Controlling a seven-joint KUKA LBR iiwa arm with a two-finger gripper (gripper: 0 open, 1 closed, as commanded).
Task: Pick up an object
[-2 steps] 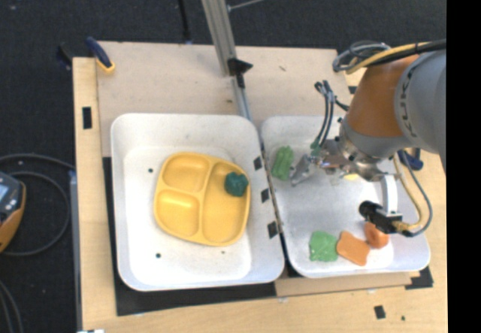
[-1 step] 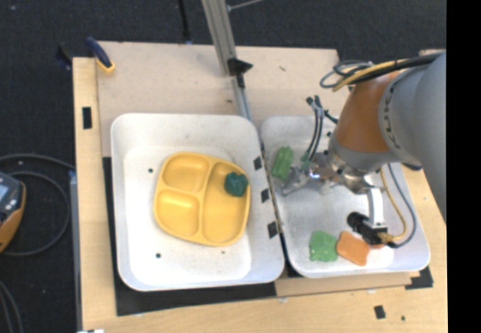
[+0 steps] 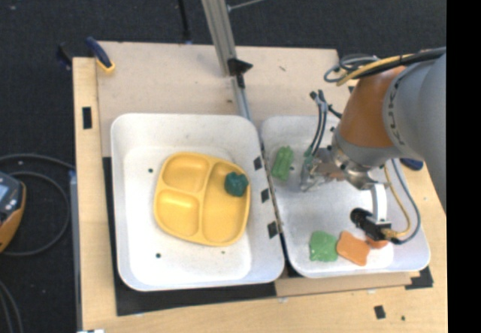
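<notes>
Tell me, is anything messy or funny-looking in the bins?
Nothing looks spilled or broken. The yellow tray sits a bit crooked in the left bin, with a dark green lump on it. In the right bin, three small things lie loose: two green and one orange.

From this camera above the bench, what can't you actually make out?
- Gripper: small and blurred under the arm's wrist; open or shut, cannot tell.
- Right bin: its far right side is hidden by the arm.
- Orange piece: partly covered by a black cable end.
- Dark green lump on the yellow tray: too small to identify.
</notes>
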